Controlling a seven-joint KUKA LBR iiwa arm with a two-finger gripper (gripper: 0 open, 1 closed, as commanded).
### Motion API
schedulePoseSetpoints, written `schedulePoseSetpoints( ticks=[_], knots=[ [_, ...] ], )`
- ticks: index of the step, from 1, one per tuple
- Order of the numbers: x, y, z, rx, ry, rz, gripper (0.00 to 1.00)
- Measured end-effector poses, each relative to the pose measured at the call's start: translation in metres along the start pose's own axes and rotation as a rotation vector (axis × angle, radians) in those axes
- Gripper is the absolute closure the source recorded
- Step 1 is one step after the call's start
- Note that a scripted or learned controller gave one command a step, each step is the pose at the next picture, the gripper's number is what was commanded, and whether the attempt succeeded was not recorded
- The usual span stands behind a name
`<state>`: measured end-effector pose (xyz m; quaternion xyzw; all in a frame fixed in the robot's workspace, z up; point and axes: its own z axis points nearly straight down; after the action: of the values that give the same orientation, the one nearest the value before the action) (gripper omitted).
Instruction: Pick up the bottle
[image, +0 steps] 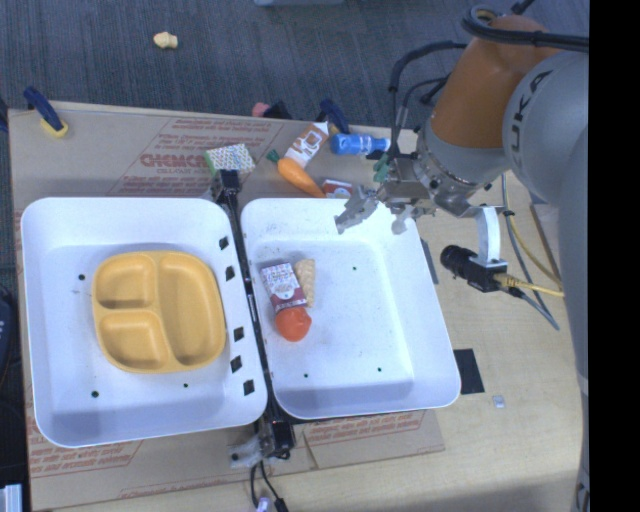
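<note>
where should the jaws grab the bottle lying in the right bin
Across the labelled body, coming straight down from above. The bottle lies flat near the right bin's left wall, orange cap toward the camera, so its long sides are exposed. The gripper hovers over the far rim, probably needing to move left.

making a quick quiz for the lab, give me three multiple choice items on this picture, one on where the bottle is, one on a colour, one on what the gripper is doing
1. Where does the bottle lie?
A. in the right bin
B. on the yellow plate
C. outside both bins

2. What colour is the divided plate in the left bin?
A. blue
B. yellow
C. red

3. What is the gripper doing?
A. gripping the bottle
B. resting on the plate
C. hanging over the right bin's far edge, away from the bottle

Answers: 1 A, the bottle lies near the right bin's left wall. 2 B, the plate is plain yellow. 3 C, there is bare bin floor between the gripper and the bottle.
</note>
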<state>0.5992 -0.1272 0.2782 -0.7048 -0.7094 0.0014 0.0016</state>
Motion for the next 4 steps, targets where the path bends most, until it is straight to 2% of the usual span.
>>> schedulePoseSetpoints(
  ticks=[1, 2, 3, 4],
  knots=[
    [0.001, 0.000, -0.010, 0.002, 0.000, -0.005, 1.00],
    [-0.039, -0.091, 0.017, 0.000, 0.000, -0.130, 1.00],
    [-0.003, -0.123, 0.121, 0.001, 0.002, -0.268, 1.00],
    [-0.083, -0.123, 0.111, -0.003, -0.001, -0.332, 1.00]
  ],
)
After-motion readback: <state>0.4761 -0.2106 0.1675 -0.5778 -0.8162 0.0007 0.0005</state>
